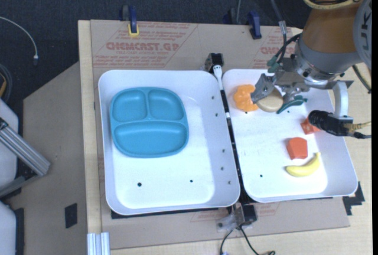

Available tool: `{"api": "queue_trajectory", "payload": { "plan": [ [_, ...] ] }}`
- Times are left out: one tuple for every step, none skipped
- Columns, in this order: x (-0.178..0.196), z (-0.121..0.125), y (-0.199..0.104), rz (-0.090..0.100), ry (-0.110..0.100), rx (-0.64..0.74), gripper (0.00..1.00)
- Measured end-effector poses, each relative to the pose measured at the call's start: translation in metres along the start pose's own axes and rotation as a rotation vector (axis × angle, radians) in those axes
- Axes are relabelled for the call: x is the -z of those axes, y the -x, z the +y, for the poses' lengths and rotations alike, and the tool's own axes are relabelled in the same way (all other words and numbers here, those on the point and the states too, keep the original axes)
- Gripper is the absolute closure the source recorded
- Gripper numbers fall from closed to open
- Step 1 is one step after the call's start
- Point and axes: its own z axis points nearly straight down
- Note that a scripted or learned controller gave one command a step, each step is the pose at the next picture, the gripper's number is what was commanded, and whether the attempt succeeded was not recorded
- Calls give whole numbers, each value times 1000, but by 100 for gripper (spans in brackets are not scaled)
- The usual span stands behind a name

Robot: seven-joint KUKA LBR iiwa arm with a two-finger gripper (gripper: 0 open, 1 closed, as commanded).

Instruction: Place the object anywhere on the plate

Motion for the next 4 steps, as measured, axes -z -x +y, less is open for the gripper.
{"api": "queue_trajectory", "payload": {
  "plan": [
    [-10, -22, -56, 0, -2, 1, 100],
    [-29, -26, -108, 0, -3, 0, 100],
    [-42, -40, -159, 0, -2, 1, 100],
    [-41, -45, -168, -1, -1, -3, 100]
  ]
}}
